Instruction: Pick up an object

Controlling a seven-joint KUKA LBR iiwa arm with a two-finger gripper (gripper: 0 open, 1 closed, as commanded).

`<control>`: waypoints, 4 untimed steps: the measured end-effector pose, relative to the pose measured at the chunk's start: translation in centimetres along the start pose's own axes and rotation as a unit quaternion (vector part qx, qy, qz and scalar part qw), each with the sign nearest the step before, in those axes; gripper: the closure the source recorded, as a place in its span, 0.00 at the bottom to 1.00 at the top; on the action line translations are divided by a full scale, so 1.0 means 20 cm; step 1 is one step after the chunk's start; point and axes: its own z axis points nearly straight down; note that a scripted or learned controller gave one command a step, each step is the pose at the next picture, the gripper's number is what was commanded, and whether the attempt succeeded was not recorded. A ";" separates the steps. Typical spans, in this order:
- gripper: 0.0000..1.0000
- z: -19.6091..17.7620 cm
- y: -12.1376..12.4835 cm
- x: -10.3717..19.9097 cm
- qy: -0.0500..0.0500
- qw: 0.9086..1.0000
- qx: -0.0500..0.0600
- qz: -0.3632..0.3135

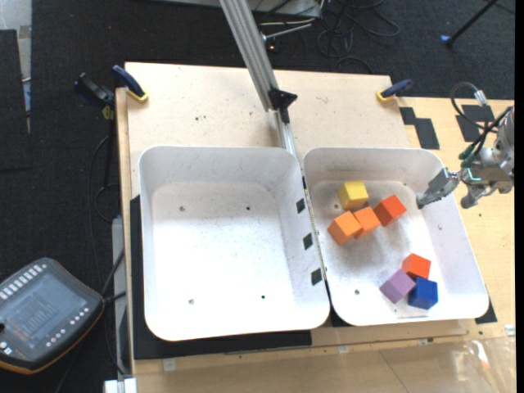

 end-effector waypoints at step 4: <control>0.00 0.83 0.09 0.03 0.000 1.000 0.000 0.001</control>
